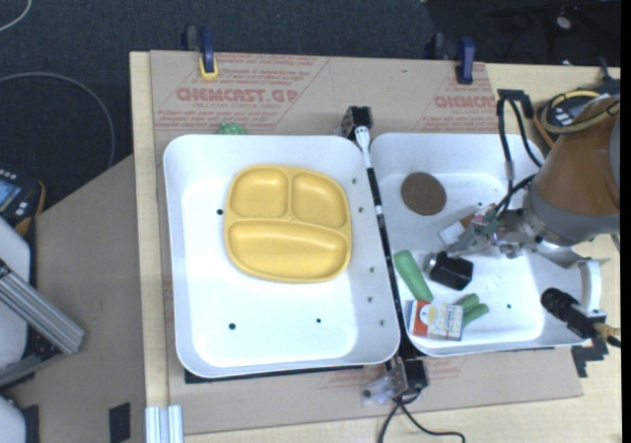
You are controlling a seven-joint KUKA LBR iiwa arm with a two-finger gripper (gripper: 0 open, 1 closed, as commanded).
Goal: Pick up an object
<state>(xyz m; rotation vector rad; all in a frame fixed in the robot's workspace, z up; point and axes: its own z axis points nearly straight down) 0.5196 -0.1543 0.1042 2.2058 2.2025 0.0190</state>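
Card: nearest camera, front edge of right bin; flat, light, hard to pinch.
Black block: mid-bin, stiff, light; I judge its 2 long sides the best hold.
Claw: near block, opening cannot be told.

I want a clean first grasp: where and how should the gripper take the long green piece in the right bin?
Probably across the middle of the long green piece, from above. It lies flat, slanted along the right bin's left wall, so close the fingers across its narrow width. The black block crowds its right side.
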